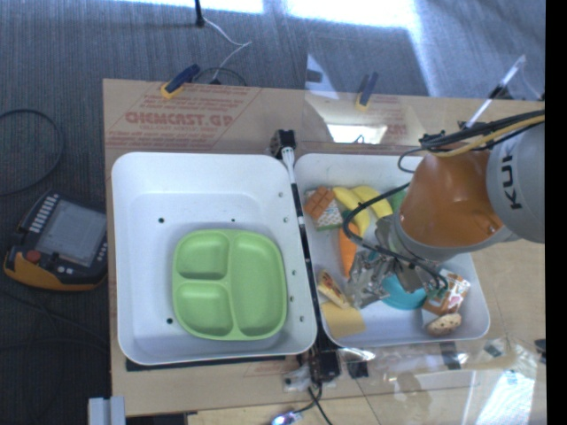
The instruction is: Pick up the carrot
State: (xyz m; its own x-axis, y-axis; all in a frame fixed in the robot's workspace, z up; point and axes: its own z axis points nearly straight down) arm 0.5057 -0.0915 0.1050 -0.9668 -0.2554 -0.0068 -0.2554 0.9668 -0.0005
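**Robot arm lowered into the right bin, beside the carrot**

Seen from above at a slant, a bench (177, 113) carries two shallow white bins side by side. The left bin (142, 193) holds a light green divided plate (229, 283) with three compartments, lying flat near the bin's middle.

The right bin (474, 321) is crowded with toy food. The carrot (347, 253) — orange and slender — lies lengthwise near the bin's left side, its upper end just below a yellow banana (359, 199). An orange-and-white piece (321, 205) sits at the upper left corner, a pale yellow wedge (343, 318) at the lower left, and a blue bowl-like item (405, 297) near the centre.

The grey arm with its orange band (447, 206) reaches in from the right and covers much of the bin. The pincer (368, 277) points down just to the right of the carrot, amid cables and clutter — whether its tips are spread or pressed together cannot be told, and nothing is visibly pinched.
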